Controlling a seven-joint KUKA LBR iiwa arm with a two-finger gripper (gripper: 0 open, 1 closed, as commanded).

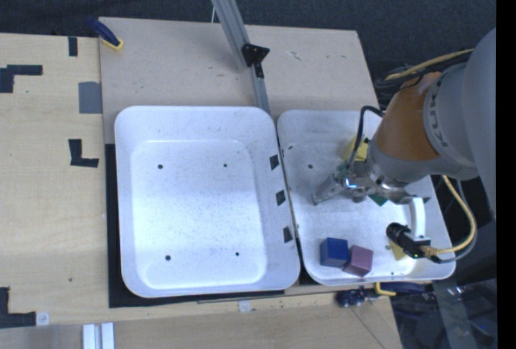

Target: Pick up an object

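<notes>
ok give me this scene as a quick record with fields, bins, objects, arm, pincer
bins: two shallow white bins side by side, left bin and right bin
objects: blue block and purple block, touching, near the front edge of the right bin
arm: grey arm with orange band, reaching in over the right bin
pincer: pincer low over the middle of the right bin, apart from both blocks
held: nothing seen between its fingers
</notes>
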